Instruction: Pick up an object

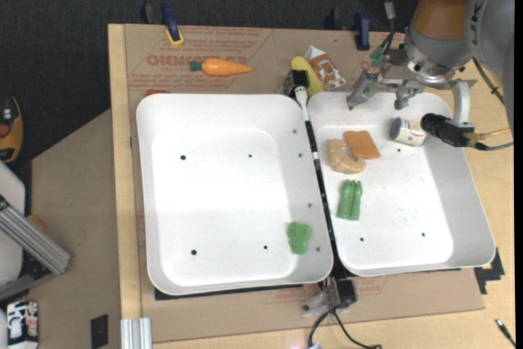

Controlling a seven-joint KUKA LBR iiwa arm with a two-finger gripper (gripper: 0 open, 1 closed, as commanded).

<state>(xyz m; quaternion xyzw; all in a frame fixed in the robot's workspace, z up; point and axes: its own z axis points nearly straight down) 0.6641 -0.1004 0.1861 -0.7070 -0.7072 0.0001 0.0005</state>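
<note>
Grey gripper (382, 94) is held with fingers spread and nothing between them, at twelve o'clock of the right bin (458, 233), above a bread slice (361, 145) and green beans (350, 199).

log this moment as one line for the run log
gripper: open, holding nothing, above right bin far edge | right bin: bread, green beans | left bin: broccoli

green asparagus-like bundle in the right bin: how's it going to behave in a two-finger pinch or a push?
The green ribbed bundle looks like moulded plastic toy food, so probably stiff and light. It lies flat and is elongated, so a pinch across its narrow width seems safest. Its rounded ribs may let it roll or slide on the smooth white right bin if pushed sideways.
</note>
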